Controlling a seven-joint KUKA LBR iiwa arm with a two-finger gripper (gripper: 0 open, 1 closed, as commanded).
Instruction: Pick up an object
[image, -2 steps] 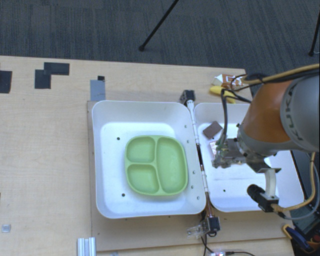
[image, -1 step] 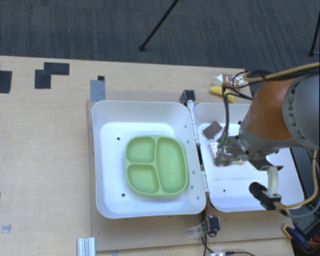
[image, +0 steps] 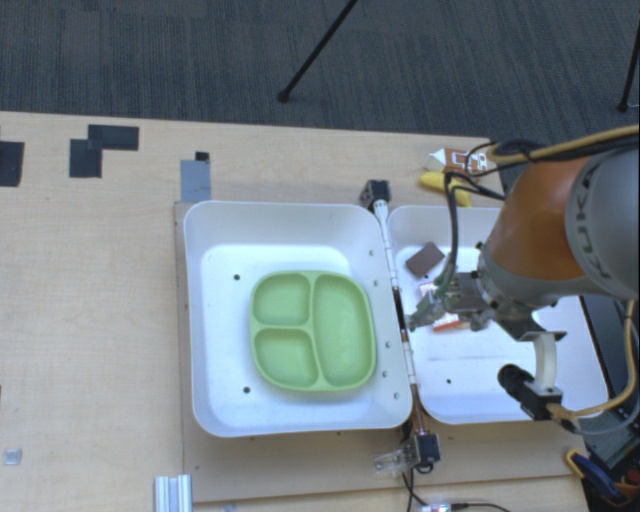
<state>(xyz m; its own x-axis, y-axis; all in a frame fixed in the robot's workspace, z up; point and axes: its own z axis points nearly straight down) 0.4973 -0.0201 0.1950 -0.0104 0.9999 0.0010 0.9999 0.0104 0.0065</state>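
My gripper (image: 437, 308) hangs low over the left part of the right bin (image: 470, 400), close to the wall between the two bins. Just below it lies a thin orange-red object (image: 449, 326), partly covered by the gripper. A small brown block (image: 424, 259) rests on the bin floor a little behind the gripper, apart from it. The grey arm with its orange band (image: 540, 225) hides much of the right bin's far side.
The left bin (image: 215, 300) holds a green divided plate (image: 312, 330). A yellow item (image: 432, 181) lies on the bench behind the right bin. Black cables run along the arm. Clamps sit at both ends of the bins' shared wall (image: 395, 300).
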